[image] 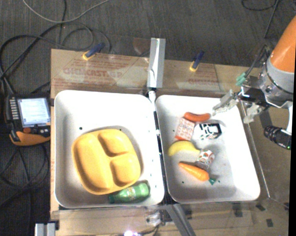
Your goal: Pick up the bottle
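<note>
One green bottle (pixel 130 192), one yellow tray (pixel 107 159), two bins (pixel 65 106)

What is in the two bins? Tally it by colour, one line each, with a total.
Yellow: 2, the tray and the banana
Green: 1, the bottle
Orange: 1, the carrot
Red: 2, the sausage and the red carton
Black and white: 1, the patterned item
White, printed: 1, the small can
Total: 8
</note>
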You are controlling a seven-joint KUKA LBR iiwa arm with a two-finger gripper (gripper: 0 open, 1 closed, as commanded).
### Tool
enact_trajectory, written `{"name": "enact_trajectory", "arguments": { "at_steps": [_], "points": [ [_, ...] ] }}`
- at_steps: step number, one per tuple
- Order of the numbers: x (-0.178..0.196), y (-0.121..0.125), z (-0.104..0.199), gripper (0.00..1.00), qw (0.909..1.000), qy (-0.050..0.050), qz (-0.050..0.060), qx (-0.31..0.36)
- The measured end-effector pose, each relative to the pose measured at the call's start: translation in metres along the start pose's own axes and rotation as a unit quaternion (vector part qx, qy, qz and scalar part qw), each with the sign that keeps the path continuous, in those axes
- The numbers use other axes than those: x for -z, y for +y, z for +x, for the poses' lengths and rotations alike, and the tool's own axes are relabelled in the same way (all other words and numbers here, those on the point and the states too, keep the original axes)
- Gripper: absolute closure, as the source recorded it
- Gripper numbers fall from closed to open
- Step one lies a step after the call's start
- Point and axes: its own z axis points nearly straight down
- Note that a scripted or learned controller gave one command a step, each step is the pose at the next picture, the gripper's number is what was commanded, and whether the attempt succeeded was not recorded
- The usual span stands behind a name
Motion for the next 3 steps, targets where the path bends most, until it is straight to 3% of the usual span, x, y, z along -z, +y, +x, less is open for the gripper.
{"name": "enact_trajectory", "arguments": {
  "at_steps": [1,2,3],
  "points": [
    [-0.106,-0.005,0.015,0.00,0.9667,0.003,0.000,0.256],
    [-0.169,0.025,0.054,0.00,0.9683,0.002,0.001,0.250],
    [-0.152,-0.027,0.096,0.00,0.9797,0.003,0.001,0.201]
  ]
}}
